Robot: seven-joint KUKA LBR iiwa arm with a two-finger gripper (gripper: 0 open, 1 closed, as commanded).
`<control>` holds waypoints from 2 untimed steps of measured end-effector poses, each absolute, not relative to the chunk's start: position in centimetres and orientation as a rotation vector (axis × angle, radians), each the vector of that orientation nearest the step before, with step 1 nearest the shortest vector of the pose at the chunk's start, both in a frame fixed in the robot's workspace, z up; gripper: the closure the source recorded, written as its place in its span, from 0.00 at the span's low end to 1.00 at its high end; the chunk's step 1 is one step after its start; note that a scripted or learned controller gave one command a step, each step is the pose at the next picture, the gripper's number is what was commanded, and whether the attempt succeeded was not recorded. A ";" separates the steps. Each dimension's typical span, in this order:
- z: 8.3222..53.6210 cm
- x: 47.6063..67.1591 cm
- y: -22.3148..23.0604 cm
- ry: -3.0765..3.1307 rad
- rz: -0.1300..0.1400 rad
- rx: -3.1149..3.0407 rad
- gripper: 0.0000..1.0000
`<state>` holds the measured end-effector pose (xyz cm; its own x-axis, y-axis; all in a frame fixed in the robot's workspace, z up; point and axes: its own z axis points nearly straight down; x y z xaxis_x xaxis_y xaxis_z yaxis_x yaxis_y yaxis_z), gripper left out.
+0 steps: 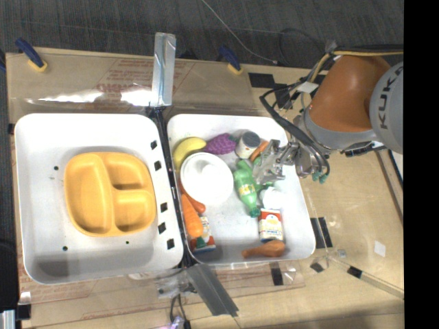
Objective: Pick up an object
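Metal fingers: the gripper (pixel 269 164) is down in the right bin (pixel 302 211), but it's a blur of silver linkage from up here, so I honestly can't tell if the fingers are apart or together, or on anything.

Closest target: green bottle (pixel 245 181) is right at the tips, touching or as near as makes no difference. I'd guess that's the pick.

Tip for the grab: the bottle lies on its side, so I'd want the fingers across its narrow width rather than along it, and centred on the body, or it'll squirt out.

Crowding: white bowl (pixel 206 177) sits just to the camera's left of the bottle, a small labelled bottle (pixel 271 221) just below it, and a little jar (pixel 247 142) and a purple thing (pixel 221 143) above. A wide approach could catch any of them.

Further out: yellow banana (pixel 186 147), carrot (pixel 192 219) along the divider, something orange (pixel 264 251) by the near wall.

Left bin (pixel 34 184): holds a yellow divided tray (pixel 110 190), well apart from the action.

Lift: straight up and slow, I reckon, so the neighbours don't get dragged along.
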<state>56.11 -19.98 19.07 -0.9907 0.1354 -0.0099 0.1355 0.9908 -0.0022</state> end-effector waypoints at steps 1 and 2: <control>14.7 53.5 -15.9 3.110 0.001 0.450 1.00; 28.0 55.9 -19.3 3.082 -0.005 0.529 1.00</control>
